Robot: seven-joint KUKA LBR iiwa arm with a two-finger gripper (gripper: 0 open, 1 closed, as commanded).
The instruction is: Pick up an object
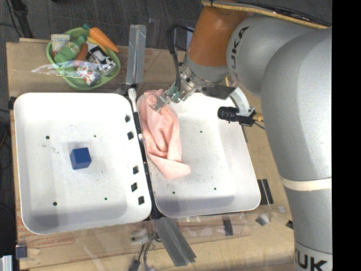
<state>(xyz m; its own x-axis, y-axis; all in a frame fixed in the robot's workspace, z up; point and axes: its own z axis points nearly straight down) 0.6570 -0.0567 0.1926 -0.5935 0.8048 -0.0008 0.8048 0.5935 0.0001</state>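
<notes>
Gripper: gripper (166,101) is low over the far left corner of the right bin (225,168), at the upper end of the pink cloth (162,140).
Fingers: the tips sit on or in the folds of the cloth, but they are small and partly hidden, so I cannot tell how far they are open or if they have hold of any fabric.
Cloth: it lies along the left wall of the right bin, from the far left corner down to about the middle of that wall, bunched and folded; most of it rests flat on the bin floor.
Cube: blue cube (80,158) stands alone in the left bin (34,117), somewhat left of the middle, well apart from the gripper.
Done: the arm (271,66) has reached a thing; the cloth looks like the chosen one, I judge.
Left: a sure grasp and a lift; nothing is raised off the bin floor as far as one can see.
Risk: soft cloth may slip out, or only one fold may come up.
Bowl: green bowl (79,82) with toy food stands on the bench beyond the left bin, near its far edge.
</notes>
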